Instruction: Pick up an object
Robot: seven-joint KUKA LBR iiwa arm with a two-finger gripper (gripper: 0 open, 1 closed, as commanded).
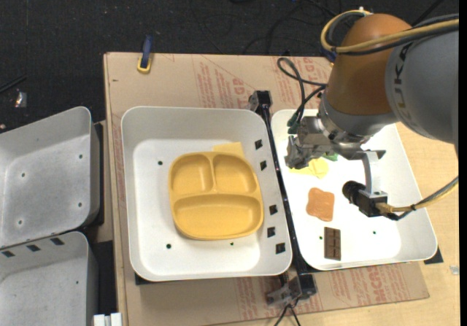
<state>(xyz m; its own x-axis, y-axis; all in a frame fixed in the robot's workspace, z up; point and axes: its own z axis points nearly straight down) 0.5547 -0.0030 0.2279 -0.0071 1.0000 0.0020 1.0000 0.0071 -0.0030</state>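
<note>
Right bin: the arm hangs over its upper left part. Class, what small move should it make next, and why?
Probably a short drop straight down onto the yellow piece. The pincer sits right over that piece's left edge in the right bin, while the orange piece and brown bar lie further off.

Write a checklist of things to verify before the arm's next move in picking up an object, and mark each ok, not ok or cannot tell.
1. Claw over the right white bin: ok.
2. Pale yellow flat piece lies beside the claw: ok.
3. Object held between the fingers: cannot tell.
4. Orange-tan flat slab and dark brown rectangular bar lie apart: ok.
5. Yellow divided plastic tray sits in the left white bin: ok.
</note>
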